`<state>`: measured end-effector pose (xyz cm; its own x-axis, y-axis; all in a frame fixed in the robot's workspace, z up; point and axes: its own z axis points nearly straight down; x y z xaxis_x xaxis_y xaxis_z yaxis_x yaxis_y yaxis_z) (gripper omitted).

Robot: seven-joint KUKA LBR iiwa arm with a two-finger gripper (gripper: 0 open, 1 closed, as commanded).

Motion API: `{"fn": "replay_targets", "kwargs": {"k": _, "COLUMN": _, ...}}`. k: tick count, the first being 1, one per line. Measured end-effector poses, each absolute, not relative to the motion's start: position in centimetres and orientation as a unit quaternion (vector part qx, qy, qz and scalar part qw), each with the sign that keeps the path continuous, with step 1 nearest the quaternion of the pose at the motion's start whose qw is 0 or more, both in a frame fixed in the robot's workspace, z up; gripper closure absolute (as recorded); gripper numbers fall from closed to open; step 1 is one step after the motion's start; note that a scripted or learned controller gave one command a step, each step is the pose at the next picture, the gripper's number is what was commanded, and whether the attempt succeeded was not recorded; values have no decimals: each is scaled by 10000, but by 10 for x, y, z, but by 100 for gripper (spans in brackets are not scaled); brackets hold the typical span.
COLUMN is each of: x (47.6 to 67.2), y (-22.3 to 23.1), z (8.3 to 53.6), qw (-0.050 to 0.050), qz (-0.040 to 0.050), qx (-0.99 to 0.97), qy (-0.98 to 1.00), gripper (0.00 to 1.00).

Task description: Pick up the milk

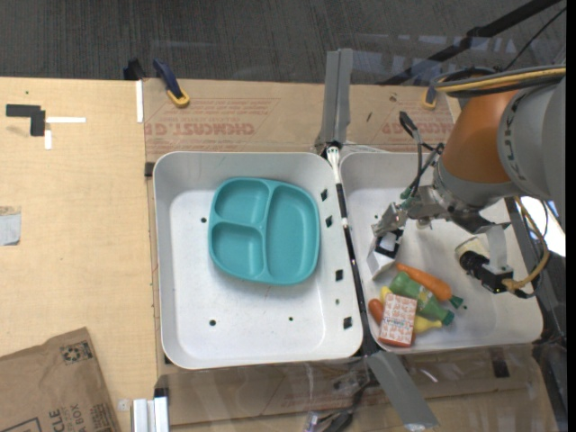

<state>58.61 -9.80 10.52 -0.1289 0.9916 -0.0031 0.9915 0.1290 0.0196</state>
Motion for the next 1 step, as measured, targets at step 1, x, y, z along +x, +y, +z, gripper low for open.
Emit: {"fn": "replay_targets", "kwargs": {"k": 1, "x": 586, "y": -98, "z": 105, "qw": 81, "qz": 65, "qx": 6600, "qy": 7512, "gripper": 0}}
